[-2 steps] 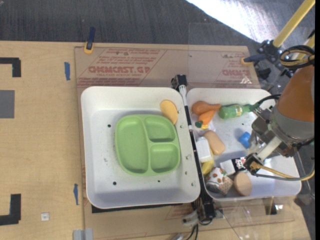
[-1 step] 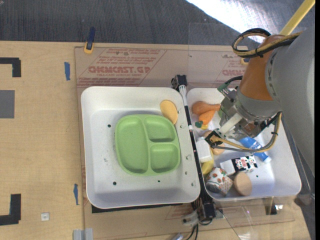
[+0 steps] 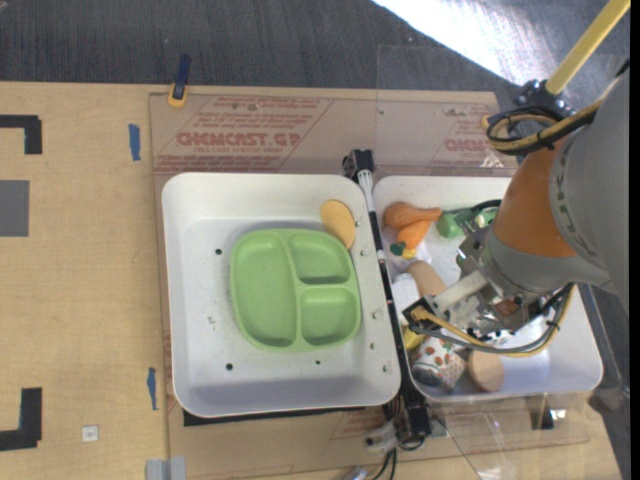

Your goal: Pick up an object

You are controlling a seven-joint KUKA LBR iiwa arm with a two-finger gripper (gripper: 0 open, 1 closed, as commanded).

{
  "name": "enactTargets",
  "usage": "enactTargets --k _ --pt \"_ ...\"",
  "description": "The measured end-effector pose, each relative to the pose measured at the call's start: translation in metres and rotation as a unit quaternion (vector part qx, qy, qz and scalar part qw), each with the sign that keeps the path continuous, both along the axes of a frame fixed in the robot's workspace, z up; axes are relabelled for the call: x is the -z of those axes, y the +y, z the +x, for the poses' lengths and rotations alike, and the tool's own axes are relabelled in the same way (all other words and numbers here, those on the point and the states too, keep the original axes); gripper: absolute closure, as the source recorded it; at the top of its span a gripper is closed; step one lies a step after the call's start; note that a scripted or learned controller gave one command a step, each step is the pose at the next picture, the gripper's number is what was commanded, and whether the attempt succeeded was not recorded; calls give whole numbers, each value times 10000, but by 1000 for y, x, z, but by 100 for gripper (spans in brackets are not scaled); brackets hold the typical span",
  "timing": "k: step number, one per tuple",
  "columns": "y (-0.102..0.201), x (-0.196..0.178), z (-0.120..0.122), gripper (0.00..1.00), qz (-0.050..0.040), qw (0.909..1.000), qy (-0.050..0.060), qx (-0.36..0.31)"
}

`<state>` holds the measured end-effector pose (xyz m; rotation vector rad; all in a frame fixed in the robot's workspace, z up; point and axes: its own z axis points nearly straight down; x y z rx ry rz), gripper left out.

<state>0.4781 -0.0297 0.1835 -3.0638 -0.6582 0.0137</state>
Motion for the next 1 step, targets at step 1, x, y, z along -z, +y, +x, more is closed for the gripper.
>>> enactTargets --k 1 --pt "-44 -23 115 100 -26 9997 -46 -258"
